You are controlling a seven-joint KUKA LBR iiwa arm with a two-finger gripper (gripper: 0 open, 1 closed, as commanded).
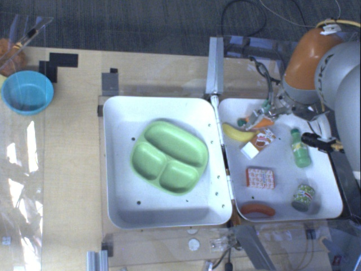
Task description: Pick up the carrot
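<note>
A: Carrot [257, 123], where is it?

B: At the far end of the right bin [285, 195], beside the banana [237, 133]. Your gripper [264, 114] hangs over it; spread or pinched, I cannot tell. Straddle its orange body squarely and avoid the banana.

Arm [333, 55] cut off by the right edge at 3 o'clock. Gripper [265, 113] too small and cluttered to read at the fingertips. Carrot [260, 123] partly hidden beneath the gripper. Orange object [7, 52] cropped at 9 o'clock on the left edge. Metal brackets [225, 247] blurred at 6 o'clock.
</note>
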